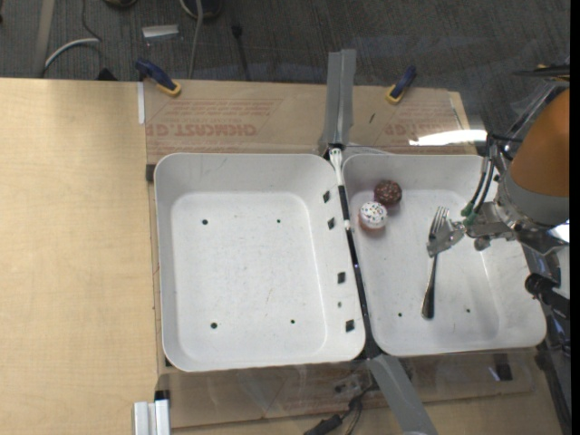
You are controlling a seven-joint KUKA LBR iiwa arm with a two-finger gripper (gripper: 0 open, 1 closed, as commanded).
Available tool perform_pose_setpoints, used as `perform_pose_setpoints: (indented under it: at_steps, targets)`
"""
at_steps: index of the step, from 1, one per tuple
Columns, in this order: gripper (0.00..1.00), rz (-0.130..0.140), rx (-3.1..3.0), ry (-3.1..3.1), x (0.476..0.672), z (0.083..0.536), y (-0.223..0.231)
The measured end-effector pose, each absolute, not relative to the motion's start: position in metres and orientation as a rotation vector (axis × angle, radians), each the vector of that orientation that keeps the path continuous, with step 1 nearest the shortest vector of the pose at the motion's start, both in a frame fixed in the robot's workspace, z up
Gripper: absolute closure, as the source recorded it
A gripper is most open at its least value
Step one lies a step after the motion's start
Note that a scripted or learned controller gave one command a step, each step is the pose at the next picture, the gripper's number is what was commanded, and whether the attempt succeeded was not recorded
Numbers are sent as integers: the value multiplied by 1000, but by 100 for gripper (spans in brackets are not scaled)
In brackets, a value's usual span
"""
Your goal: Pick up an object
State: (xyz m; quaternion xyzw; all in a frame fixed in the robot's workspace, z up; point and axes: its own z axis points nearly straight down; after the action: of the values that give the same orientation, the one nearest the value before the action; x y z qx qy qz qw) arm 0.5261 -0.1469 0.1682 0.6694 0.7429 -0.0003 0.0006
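A metal fork (433,265) is in the right bin (507,333), tines toward the back and handle pointing to the front. My gripper (473,231) sits just right of the fork's head, touching or nearly touching it. Whether it grips the fork is not visible. A dark maroon ball (388,192) and a white spotted ball (373,214) rest together at the right bin's back left corner, well left of the gripper.
The left bin (181,270) adjoins the right one along a black-clipped divider (347,243). The arm's orange band (548,148) hangs over the right bin's right rim. Cardboard (236,120) lies behind the bins, with clamps at its back edge.
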Motion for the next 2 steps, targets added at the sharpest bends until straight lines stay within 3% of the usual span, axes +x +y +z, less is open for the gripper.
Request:
perform_pose_setpoints:
  at_steps: [1, 2]
  targets:
    - [0, -3, 2178, 2267, 477, 91, -121]
    - [0, -2, 1991, 2430, 551, 92, -179]
